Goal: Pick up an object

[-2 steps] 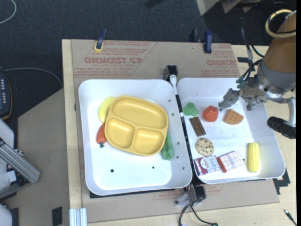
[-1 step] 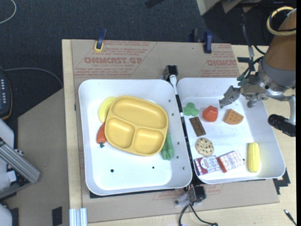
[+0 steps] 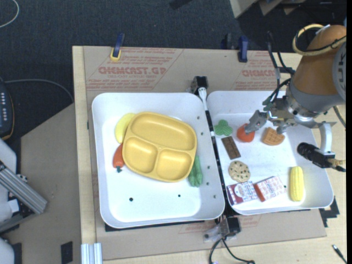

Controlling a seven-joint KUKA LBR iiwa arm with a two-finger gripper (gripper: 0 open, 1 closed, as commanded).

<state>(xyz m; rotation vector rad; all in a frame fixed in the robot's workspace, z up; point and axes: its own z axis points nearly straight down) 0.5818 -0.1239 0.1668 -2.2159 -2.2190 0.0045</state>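
Hovers low over the far part of the right bin (image 3: 324, 194) with jaws apart, clamped on nothing. Straddles a gap, by the look of it: one tip leaning toward the red round piece (image 3: 246, 133), the other just above the orange waffle-like square (image 3: 273, 137), both lying on the bin floor near the far wall, close together but apart. Probably aims at one of these two, most likely the red piece, though cannot tell which for certain. Risks closing on bare floor between them if lowered straight down. Risks also nudging the red piece sideways toward the green item (image 3: 223, 127) beside it, since something rounded would likely roll off a single tip, or catching the waffle's edge and tilting it up instead of gripping it. Could drag both together if the span takes in too much. As for heading: shows no clear long axis on the red piece, near round from above, so no favoured approach angle. Looks roughly square on the waffle, set slightly askew to the bin walls. By contrast, lies slantwise, far-left to near-right, in the case of the brown bar (image 3: 230, 147) nearby.
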